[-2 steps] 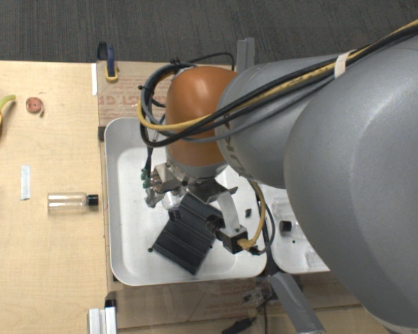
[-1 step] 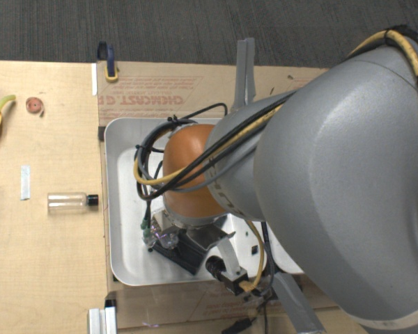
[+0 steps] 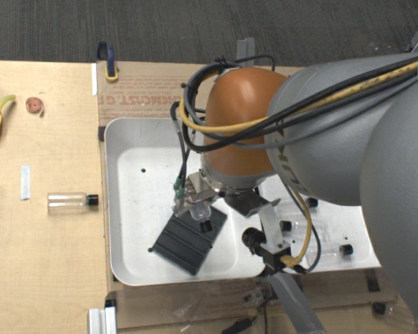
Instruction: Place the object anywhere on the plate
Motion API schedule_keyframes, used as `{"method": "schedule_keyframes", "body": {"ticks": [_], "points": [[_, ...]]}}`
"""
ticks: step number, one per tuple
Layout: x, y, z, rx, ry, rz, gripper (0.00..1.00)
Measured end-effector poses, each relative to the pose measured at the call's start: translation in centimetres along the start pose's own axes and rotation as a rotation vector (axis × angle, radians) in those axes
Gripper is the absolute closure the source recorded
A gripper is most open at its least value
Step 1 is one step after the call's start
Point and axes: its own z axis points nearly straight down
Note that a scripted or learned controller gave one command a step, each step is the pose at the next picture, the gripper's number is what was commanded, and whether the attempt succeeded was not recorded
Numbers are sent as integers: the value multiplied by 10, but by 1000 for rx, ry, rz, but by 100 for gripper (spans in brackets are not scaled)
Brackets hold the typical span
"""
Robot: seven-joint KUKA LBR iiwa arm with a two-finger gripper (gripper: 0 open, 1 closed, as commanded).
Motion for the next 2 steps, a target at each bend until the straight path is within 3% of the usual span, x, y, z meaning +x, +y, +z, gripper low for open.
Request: {"method": "schedule_keyframes", "body": {"ticks": [1,2], "points": [[0,0,0,0,0,0,0],[-79,111,-101,-2,-1,-224,0]]}}
